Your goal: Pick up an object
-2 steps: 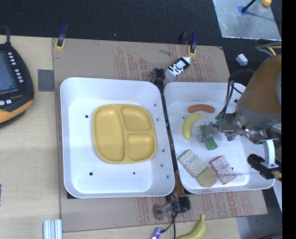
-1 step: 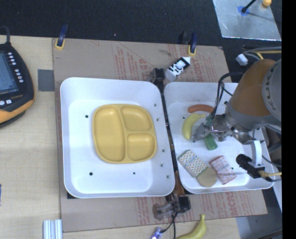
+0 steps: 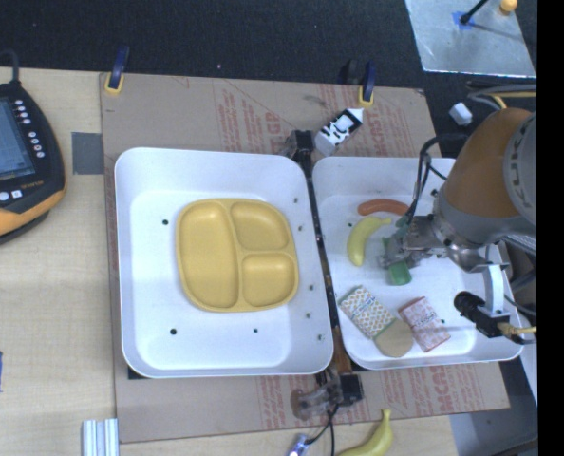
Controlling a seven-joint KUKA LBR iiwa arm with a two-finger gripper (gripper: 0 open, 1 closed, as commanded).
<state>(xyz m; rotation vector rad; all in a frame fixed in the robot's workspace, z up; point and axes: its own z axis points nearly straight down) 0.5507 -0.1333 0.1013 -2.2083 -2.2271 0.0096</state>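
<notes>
We note the left bin (image 3: 140,255) carries only a yellow divided tray (image 3: 236,253), matte plastic w/ three wells, so picks must come from the right bin (image 3: 353,345). Arm (image 3: 486,174) reaches low over it; gripper (image 3: 396,253) sits right at a small green object (image 3: 399,275) beside the banana (image 3: 362,237), glossy and curved (can't tell whether anything is gripped). Nearer us lie a patterned packet (image 3: 366,311), a red packet (image 3: 423,323), both flat, and a tan disc (image 3: 393,339)

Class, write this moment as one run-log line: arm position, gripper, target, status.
arm: over right bin | gripper: down at green object, beside banana | grasp: unconfirmed | yellow tray: left bin
</notes>
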